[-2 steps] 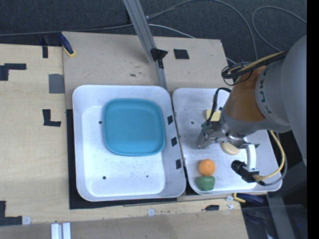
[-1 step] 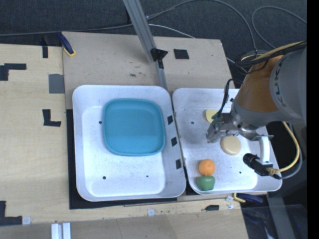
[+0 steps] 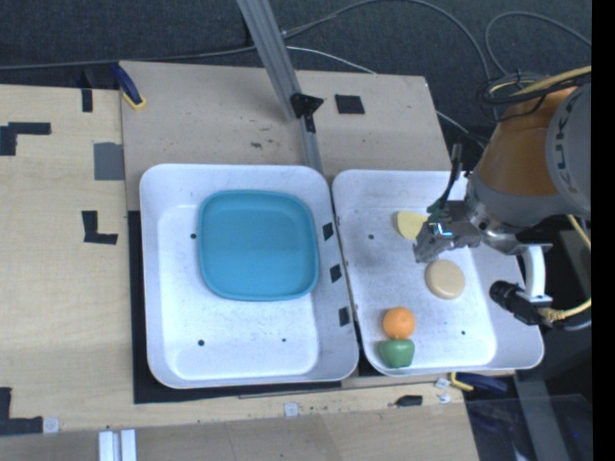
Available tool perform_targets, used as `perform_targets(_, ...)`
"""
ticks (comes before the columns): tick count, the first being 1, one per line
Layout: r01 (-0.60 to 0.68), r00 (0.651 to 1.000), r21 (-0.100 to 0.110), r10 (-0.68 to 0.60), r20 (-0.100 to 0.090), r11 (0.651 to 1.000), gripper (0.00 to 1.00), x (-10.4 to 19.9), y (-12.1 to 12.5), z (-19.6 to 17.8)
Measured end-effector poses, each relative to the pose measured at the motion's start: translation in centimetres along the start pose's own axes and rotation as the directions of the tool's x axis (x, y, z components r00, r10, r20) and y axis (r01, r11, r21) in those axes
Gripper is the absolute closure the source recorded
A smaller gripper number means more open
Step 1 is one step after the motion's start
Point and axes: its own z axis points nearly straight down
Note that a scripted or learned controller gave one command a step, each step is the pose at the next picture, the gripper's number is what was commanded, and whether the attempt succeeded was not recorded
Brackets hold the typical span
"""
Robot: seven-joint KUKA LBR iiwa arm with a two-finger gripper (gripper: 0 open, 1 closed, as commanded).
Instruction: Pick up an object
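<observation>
The right bin (image 3: 500, 353) carries four small objects. A pale yellow piece (image 3: 409, 224), flat-looking with a rounded edge, lies in the far half of the bin, toward the middle of its floor. A beige rounded object (image 3: 445, 279), oval in outline and smooth, lies near the centre of the bin floor, toward the right wall. An orange ball (image 3: 399, 323) sits near the front edge of the bin, and a green rounded object (image 3: 395, 352) lies touching it on the front side, close against the front rim.

The gripper (image 3: 430, 245) is over the right bin, between the pale yellow piece and the beige rounded object, just beside both. No object is visible between its fingers. Whether the fingers are apart or together cannot be determined from this view, since the gripper body is dark and small against the bin floor. The arm (image 3: 524, 166) enters from the right edge of the bench, its orange band lying above the wrist.

The left bin (image 3: 159, 257) adjoins the right bin along their shared wall. A blue square plate (image 3: 258, 243) with rounded corners lies flat in its far half, near the centre.

Both bins rest on the wooden bench (image 3: 58, 286). A grey metal post (image 3: 279, 56) crosses the far edge of the bench at a slant.
</observation>
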Motion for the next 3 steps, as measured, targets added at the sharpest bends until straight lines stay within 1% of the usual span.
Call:
perform_targets(1,0.001,1.000,-0.001,-0.001,0.000,1.000,1.00,0.0,0.1,-5.2)
perform_targets(2,0.006,1.000,0.003,-0.006,-0.001,1.000,1.00,5.6,2.4,-5.3)
perform_targets(3,0.005,1.000,0.004,-0.005,-0.001,1.000,1.00,10.2,5.6,-5.1)
